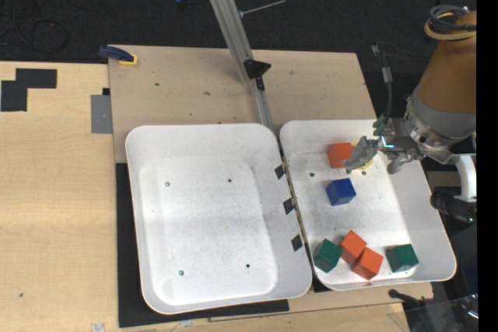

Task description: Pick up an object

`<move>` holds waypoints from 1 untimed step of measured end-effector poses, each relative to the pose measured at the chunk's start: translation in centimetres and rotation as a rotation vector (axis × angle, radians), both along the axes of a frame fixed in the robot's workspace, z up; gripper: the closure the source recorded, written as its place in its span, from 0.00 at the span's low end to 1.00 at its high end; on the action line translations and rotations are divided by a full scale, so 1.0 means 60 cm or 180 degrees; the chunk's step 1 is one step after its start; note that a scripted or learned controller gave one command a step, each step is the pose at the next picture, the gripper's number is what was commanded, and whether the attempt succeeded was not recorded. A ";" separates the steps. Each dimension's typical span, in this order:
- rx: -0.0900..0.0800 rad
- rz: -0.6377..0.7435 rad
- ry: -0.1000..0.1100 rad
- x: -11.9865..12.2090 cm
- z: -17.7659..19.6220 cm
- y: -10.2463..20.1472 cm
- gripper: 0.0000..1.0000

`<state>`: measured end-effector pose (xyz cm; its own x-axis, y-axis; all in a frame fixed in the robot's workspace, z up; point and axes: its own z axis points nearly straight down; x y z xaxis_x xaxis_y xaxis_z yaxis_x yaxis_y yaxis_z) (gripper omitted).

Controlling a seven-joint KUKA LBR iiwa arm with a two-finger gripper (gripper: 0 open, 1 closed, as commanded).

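The grey arm with the orange band (450, 82) comes in from the right edge of the frame, and its two-finger tool (381, 154) hangs over the upper part of the right-hand shallow white bin (436, 245). The fingers stand spread wide apart with nothing between them; the left finger (359, 155) is just beside a small orange block (339, 155), which lies near the bin's upper left, but whether they touch cannot be told. Below that block sits a blue cube (341, 191), apart from the tool. Along the lower edge of the same bin lies a cluster: a dark green block (327, 254), two orange blocks (353, 244) (368, 263) pressed together, and another green cube (401, 257) a little to the right. The left-hand shallow white bin (148, 167) sits beside it at centre frame. Both bins rest on the pale wooden worktop (54, 190). A slanted aluminium rail (228, 19) rises from between the bins toward the top of the frame.
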<state>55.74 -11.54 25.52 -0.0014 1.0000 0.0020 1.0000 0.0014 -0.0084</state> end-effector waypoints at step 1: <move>-0.0004 -0.0011 -0.0017 0.001 0.004 -0.003 0.00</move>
<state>55.79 -11.69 25.75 0.0021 1.0000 0.0008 1.0000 -0.0021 -0.0031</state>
